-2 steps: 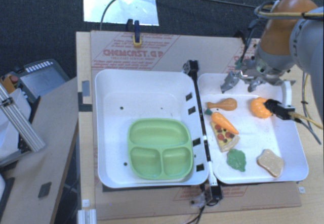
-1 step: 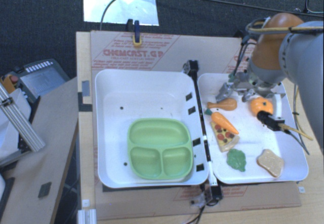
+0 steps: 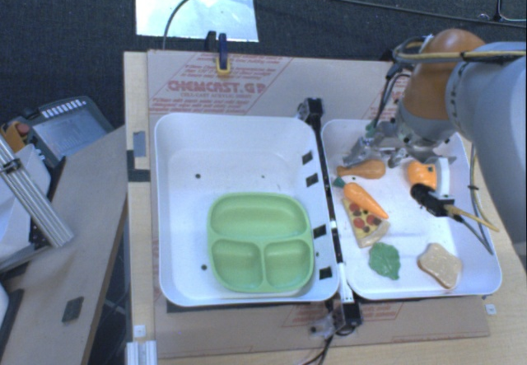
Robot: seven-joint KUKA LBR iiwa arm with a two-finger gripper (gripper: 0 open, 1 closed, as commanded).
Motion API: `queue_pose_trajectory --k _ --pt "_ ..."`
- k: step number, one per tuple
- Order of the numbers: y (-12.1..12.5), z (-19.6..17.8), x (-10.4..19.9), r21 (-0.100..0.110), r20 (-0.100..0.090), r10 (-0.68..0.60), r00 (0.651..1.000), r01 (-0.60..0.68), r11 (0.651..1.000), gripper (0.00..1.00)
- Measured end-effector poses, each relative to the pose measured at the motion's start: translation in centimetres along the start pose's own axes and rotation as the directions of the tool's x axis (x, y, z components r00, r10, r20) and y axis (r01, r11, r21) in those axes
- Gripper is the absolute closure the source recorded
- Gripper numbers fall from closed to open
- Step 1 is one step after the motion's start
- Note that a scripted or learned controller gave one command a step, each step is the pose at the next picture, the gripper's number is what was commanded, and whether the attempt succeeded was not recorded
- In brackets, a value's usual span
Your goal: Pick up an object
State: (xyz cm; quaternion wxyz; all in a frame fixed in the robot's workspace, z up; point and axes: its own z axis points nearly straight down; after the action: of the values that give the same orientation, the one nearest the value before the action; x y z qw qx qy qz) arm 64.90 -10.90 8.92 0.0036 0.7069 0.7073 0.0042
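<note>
So the end effector (image 3: 365,149) is down low over the far left corner of the right bin (image 3: 408,231), basically on top of a small orange piece (image 3: 368,169) that lies close to the bin's left edge. Honestly I can't tell whether it's apart or together, since the wrist and its own bulk hide that bit. I don't see the piece clamped in it either, so I'm not calling this a grab. The piece looks like it's lying flat on the bin floor, right under the tip.

Other stuff in the right bin:
- a carrot (image 3: 365,198) just on the near side of the orange piece
- a pizza slice (image 3: 366,223) touching the carrot, further toward the near edge
- a green leaf (image 3: 384,259) by the near edge
- bread (image 3: 439,264) toward the near right corner
- a second orange bit (image 3: 422,171) around the middle, under the arm

The left bin (image 3: 214,157) holds a green plate (image 3: 260,241) toward its near edge, well apart from all of this.

Where I'd put the task: the reach looks done, and the arm has picked its spot. Nothing is off the bin floor as far as I can see, so the actual close and lift are what's left. With the carrot that close, I'd guess a sloppy close could nudge it instead
</note>
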Motion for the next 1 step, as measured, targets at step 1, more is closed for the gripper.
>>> queue_pose_trajectory --k 1 --pt "0.14 -1.22 0.01 -0.004 0.001 -0.001 1.0 0.001 1.0 1.0"
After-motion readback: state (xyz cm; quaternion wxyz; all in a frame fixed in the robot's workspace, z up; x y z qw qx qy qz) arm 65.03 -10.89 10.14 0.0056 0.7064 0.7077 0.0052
